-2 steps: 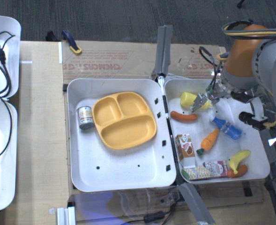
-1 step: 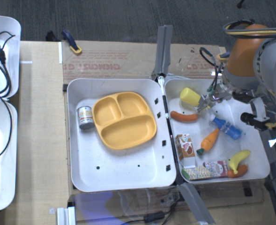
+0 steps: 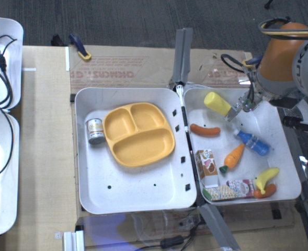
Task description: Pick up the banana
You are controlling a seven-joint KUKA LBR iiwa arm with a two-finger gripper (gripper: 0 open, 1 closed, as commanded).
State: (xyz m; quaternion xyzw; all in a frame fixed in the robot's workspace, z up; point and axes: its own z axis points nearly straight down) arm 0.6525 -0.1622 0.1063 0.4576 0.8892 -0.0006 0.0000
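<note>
the banana (image 3: 266,178), short, curved and smooth yellow, lies in the right bin (image 3: 279,123) near its front right corner, long axis slanting up to the right, touching a red sausage (image 3: 265,192) and hemmed by the rim. the gripper (image 3: 234,111) sits by the yellow cylinder (image 3: 217,103) at the bin's back; whether its jaws are open or shut i cannot tell. bare white floor lies between them.

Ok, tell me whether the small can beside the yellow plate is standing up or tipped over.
Tipped over. The can lies on its side in the left bin, its label wall facing up, against the yellow plate's left edge.
</note>
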